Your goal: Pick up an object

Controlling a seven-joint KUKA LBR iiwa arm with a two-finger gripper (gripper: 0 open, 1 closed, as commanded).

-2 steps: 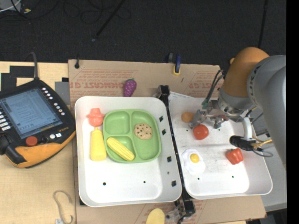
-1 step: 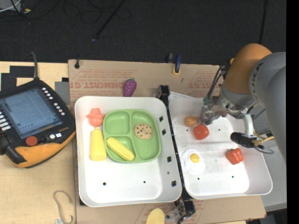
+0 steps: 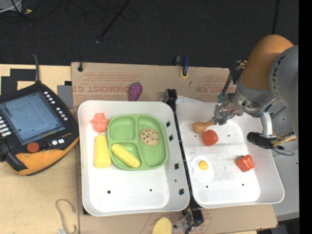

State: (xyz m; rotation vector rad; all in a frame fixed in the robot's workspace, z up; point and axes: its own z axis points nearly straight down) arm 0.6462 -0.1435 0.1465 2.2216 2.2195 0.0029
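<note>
Hovering just beside the drumstick [image 3: 200, 126], the hand [image 3: 222, 116] grips nothing visible.

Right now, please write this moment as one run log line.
end effector: over right bin, by drumstick | holding: nothing seen | nearby: tomato, fried egg, red pepper

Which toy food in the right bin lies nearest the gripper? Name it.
The brown drumstick, just left of the gripper; the tomato, egg and pepper lie farther.
</note>
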